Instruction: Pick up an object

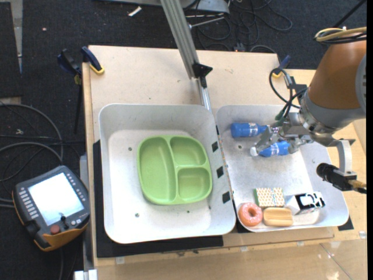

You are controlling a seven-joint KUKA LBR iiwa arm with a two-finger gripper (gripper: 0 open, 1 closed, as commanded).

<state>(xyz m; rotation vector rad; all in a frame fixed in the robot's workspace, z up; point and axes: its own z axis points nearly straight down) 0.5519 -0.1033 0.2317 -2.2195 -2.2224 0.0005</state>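
Grasp step: gripper (278, 137) down in right bin (326, 182) at blue bottle (274, 150), grip state unclear; next, lift w/ bottle.

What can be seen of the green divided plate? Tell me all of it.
The green divided plate lies flat in the left bin, near its middle and turned slightly off square. It looks like smooth light green plastic, a rounded rectangle with a raised rim. Ridges split it into three compartments: one long one on the view's left, two smaller ones on the right. It rests on the bin floor and nothing else touches it.
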